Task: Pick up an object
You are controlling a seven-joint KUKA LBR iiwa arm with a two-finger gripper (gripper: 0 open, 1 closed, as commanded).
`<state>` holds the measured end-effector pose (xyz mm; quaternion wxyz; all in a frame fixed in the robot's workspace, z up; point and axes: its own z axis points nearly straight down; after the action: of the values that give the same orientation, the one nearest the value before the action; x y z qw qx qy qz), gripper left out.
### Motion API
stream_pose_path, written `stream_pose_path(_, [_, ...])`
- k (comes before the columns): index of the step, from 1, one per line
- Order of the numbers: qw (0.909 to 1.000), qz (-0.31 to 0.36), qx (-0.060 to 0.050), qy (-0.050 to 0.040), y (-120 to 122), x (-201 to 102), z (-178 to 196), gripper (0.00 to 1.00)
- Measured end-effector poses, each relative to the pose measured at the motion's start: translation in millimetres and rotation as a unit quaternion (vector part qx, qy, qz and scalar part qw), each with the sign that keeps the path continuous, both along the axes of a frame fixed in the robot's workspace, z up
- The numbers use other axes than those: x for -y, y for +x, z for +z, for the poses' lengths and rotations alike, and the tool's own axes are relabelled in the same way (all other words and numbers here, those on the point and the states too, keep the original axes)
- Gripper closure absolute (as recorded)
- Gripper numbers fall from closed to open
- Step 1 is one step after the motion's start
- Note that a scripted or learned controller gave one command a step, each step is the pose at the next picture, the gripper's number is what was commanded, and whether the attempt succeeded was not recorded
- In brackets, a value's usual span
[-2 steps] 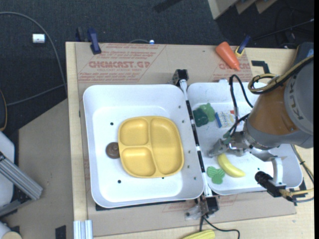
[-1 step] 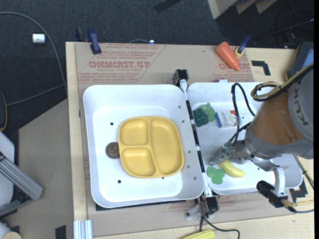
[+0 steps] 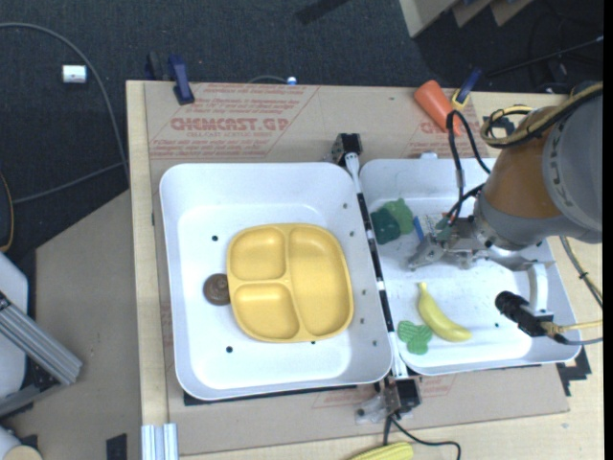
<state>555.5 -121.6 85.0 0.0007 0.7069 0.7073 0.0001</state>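
Gripper (image 3: 428, 248) sits low in the right bin (image 3: 479, 353), just beside the dark green block (image 3: 390, 223) at its ten o'clock — whether the claw is apart or together, I cannot tell. Banana (image 3: 441, 316) lies at six o'clock, apart. Best bet: centre squarely over one object — avoid the bin wall.

Divided plate (image 3: 287, 283) in left bin (image 3: 182, 209), disc (image 3: 217, 289) at its 9 o'clock; banana (image 3: 441, 315) in right bin (image 3: 536, 348), block (image 3: 390, 221) at 11 o'clock
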Motion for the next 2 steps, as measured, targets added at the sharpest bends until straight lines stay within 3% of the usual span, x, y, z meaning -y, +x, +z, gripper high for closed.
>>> stream_pose_path(1, [1.0, 0.0, -0.002, 0.001, -53.5, -21.3, -0.9, 0.0])
stream_pose_path(2, [1.0, 0.0, -0.002, 0.0011, -76.9, -23.8, -0.8, 0.0])
